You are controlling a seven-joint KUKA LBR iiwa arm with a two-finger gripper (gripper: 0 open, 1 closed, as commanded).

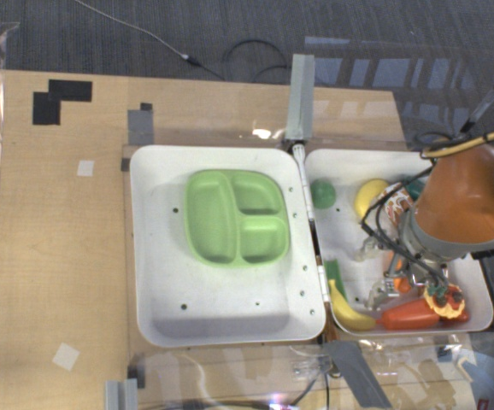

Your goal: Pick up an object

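claw [394,290] is down in the right bin [483,314], can't tell its state. banana [347,307] at its 9 and red pepper [408,314] at 5 lie unlifted. grasp and lift remain.

Pale wood-toned table [50,254] with black square patches. Two glossy white plastic bins [157,229]. Light green three-compartment plastic tray [234,218]. Small dark green ball [323,194]. Yellow round lemon-like fruit [368,198]. Yellow toy banana [348,309] with green tip. Red-orange toy pepper [409,315].
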